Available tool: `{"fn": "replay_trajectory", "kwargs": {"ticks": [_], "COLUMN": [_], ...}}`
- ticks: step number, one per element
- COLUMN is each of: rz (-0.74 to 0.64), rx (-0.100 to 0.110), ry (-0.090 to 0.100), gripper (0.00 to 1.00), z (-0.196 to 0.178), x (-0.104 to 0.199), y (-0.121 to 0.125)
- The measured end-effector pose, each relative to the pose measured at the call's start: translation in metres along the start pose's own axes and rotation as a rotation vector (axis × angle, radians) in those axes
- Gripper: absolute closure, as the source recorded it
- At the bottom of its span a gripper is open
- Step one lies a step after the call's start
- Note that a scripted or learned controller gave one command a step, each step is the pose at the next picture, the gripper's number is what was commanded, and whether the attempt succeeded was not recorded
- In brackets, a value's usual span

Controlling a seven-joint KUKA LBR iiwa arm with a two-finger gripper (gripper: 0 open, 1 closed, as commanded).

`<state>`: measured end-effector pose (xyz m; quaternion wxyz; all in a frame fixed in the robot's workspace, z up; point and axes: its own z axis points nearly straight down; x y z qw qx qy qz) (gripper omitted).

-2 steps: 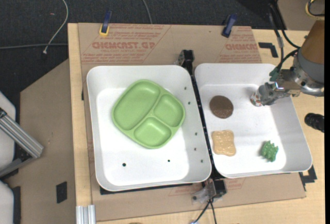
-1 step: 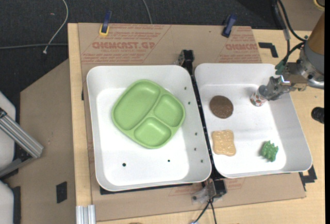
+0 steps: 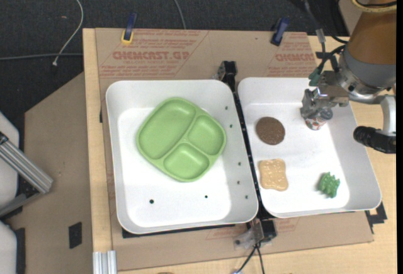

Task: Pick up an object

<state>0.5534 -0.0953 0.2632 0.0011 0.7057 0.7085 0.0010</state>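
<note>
The right bin (image 3: 296,203) holds a round brown cookie (image 3: 270,130), a tan cracker-like piece (image 3: 274,174) and a small green toy (image 3: 328,184). My gripper (image 3: 315,118) hangs over the upper right part of this bin, to the right of the brown cookie and a little above its level. A small reddish thing sits at the fingertips, partly hidden, and I cannot make out whether it is gripped. The left bin (image 3: 126,203) holds a green divided plate (image 3: 181,138) lying flat.
Both bins rest on a cardboard sheet (image 3: 189,46) held by blue clamps (image 3: 130,26) at the back. A black clip (image 3: 227,69) sits between the bins at the far edge. The arm's grey and orange body (image 3: 371,39) looms over the right bin's far corner.
</note>
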Motion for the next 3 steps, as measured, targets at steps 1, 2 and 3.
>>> {"fn": "replay_trajectory", "kwargs": {"ticks": [1,2,3], "rz": [0.0,-0.003,-0.002], "rx": [0.005,0.003,0.002], "ry": [0.002,0.003,0.003], "gripper": [1.0,1.0,1.0], "z": [0.002,0.003,0.006], "x": [0.051,0.109,0.164], "y": [-0.002,0.003,0.011]}}
